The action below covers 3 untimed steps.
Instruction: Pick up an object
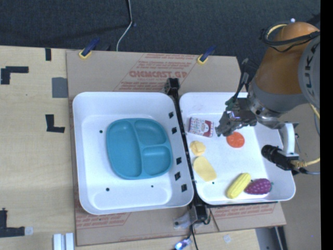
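Observation:
The right bin (270, 194) holds a small red-and-white packet (200, 127), a red round toy (236, 140), two pale yellow pieces (197, 148) (205, 169), a yellow corn cob (238, 185) and a purple grape bunch (258, 186). My gripper (230, 124) hangs over the right bin, between the packet and the red toy, just above and left of the toy. The wrist hides its fingers, and nothing shows held in them.
The left bin (86, 111) holds a teal divided plate (139, 148). Both bins rest on a cardboard sheet (156, 72) on the wooden bench. A black cable (126, 14) runs down from the back. The arm's orange band (283, 51) looms at the right.

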Tool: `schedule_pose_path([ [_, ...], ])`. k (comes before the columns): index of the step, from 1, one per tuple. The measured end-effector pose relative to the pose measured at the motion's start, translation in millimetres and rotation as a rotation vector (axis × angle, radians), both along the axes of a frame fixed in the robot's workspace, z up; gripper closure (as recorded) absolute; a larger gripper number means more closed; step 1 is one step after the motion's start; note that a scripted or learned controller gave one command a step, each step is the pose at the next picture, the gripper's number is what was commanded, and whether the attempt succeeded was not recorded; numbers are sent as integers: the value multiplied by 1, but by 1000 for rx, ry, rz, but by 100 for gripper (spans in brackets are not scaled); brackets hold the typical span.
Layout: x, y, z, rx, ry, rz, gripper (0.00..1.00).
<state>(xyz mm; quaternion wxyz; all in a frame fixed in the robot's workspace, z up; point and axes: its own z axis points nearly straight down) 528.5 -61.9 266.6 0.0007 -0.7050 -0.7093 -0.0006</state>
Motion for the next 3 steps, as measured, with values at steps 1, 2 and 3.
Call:
schedule_pose_path([
  [1,9,48,-2,0,1,0,100],
  [2,17,94,-8,-1,1,-1,100],
  [3,28,146,-15,-1,1,0,100],
])
